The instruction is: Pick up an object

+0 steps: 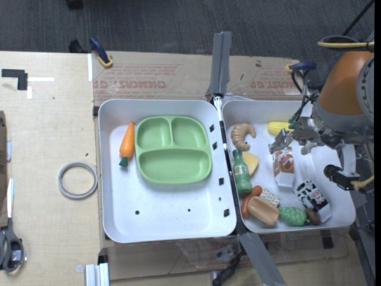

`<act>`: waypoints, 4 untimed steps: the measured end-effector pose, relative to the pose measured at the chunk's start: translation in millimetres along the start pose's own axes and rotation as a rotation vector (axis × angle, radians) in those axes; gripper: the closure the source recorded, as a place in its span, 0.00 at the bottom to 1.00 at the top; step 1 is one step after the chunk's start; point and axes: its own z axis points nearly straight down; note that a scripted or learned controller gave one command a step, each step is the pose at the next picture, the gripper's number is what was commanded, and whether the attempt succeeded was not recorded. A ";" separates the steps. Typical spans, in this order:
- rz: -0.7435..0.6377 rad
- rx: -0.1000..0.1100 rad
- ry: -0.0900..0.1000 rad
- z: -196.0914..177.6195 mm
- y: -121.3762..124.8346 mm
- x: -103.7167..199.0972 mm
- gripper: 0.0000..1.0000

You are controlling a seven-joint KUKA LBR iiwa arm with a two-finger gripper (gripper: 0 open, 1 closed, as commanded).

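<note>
My gripper [293, 145] hangs over the back half of the right bin [342, 222], its two fingers spread apart with nothing between them. Just in front of it lies a small red-and-white carton [284, 164], close under the left finger. A croissant [242, 134] and a yellow piece [277, 127] lie to the gripper's left. A green bottle [241, 173] leans on a cheese wedge [252, 163]. A cow-patterned carton [312, 196], a hot dog bun [262, 211] and a green vegetable [292, 215] lie along the front of the bin.
The left bin [161, 219] holds a green divided plate [174, 149] and a toy carrot [126, 143]. A grey divider post [220, 64] stands between the bins at the back. A tape ring [78, 179] and scissors [11, 243] lie on the bench to the left.
</note>
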 end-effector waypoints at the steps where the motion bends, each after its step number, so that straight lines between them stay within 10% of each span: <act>1: -0.184 -0.003 -0.002 -56.5 11.4 -34.7 0.00; 2: -0.057 -0.003 0.000 40.9 58.9 -52.1 0.00; 3: -0.101 -0.004 -0.002 23.1 80.5 -2.1 0.00; 4: -0.140 -0.001 0.000 41.9 -5.2 -1.4 0.00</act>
